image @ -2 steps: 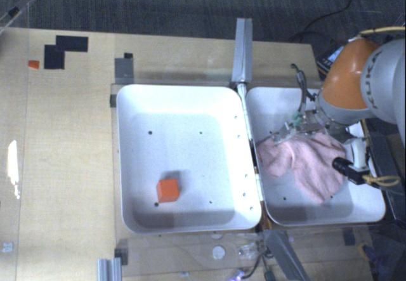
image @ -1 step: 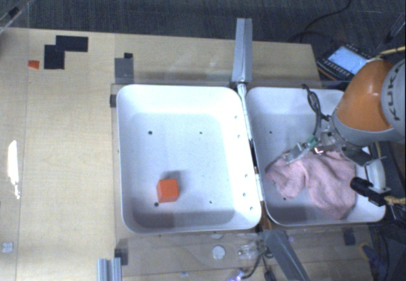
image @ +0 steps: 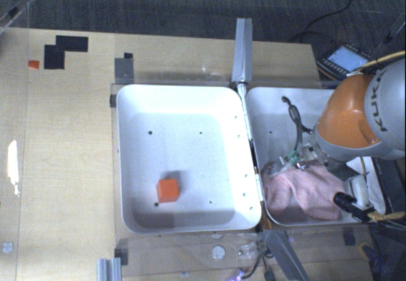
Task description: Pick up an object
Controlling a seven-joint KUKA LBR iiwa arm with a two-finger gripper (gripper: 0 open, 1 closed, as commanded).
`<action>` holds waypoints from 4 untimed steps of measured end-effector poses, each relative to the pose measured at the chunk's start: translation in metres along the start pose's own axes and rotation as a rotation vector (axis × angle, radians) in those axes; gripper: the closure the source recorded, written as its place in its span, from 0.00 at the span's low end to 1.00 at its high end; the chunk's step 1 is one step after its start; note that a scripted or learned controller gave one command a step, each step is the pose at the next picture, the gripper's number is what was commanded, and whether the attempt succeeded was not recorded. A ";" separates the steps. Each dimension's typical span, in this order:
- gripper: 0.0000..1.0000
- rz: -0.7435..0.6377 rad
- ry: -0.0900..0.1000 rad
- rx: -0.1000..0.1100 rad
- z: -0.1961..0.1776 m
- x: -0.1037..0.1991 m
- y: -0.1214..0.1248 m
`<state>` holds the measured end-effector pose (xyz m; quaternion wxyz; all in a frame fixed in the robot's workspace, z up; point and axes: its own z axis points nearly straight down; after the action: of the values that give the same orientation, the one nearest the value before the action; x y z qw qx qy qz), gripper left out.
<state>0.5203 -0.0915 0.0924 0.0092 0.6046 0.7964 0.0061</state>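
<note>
Arm (image: 355, 121) over right bin (image: 273, 108), above pink cloth (image: 298, 191); jaws' state can't tell. Orange cube (image: 168, 190) in left bin (image: 181, 99).

Orange block (image: 168, 190) flat in left bin; pink cloth (image: 303, 192) crumpled in right bin.

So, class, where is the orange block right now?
The orange block lies in the left bin, near its front edge, left of centre.

Fixed overhead camera looks slantwise onto both bins (image: 190, 99).
</note>
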 end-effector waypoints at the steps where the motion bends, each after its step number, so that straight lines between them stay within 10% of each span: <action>1: 0.00 0.064 0.004 0.012 -0.003 -0.025 0.033; 2: 0.00 -0.043 -0.001 0.002 0.000 -0.048 -0.012; 3: 0.00 -0.110 -0.002 -0.001 0.000 0.003 -0.010; 4: 1.00 -0.110 -0.006 -0.012 -0.013 0.002 -0.006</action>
<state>0.5139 -0.0908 0.1055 0.0154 0.5597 0.8285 0.0087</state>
